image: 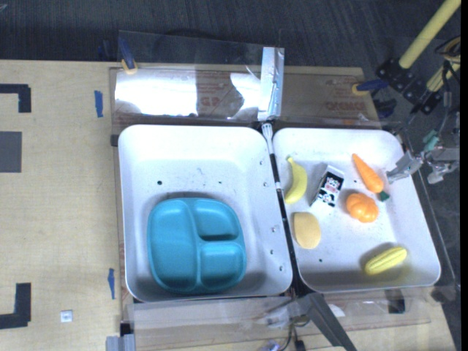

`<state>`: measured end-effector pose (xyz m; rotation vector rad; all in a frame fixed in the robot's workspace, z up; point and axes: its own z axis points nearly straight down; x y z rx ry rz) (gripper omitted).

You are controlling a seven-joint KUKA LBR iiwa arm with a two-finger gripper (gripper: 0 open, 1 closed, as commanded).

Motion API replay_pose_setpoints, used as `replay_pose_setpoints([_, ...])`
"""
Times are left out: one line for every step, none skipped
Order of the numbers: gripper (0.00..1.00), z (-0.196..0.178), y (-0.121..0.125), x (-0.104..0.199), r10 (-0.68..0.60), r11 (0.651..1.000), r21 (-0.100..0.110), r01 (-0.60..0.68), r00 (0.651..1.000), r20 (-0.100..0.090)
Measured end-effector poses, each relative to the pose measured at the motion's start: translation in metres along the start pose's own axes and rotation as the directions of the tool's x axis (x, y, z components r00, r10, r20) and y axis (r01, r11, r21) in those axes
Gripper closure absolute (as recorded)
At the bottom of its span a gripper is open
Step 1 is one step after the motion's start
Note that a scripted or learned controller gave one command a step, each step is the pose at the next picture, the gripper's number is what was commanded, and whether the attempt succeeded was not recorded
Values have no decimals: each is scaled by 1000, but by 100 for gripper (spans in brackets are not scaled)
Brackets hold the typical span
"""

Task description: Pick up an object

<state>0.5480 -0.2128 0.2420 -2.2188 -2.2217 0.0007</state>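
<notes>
Carrot (368, 172) sits in the right bin (417, 269), just left of the gripper (420, 163); I can't tell if that's released or clenched. Looks like light, stiff, slick plastic, so I'd pinch across its thicker middle.

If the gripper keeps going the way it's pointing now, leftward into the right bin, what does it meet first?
Most likely the carrot: the gripper sits at the right bin's right rim, its tip aimed left toward the carrot beside it. Height is unclear from this slanted view, so it might pass above.
</notes>
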Motion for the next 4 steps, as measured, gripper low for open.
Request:
replay_pose_setpoints([0,72,65,8,-26,1000,2,26,1000,1])
replay_pose_setpoints([0,144,84,4,93,996,-6,-93,996,-13])
replay_pose_setpoints([100,133,83,0,92,996,-7,-92,996,-3])
replay_pose_setpoints([100,32,54,88,125,992,-11,-125,992,-1])
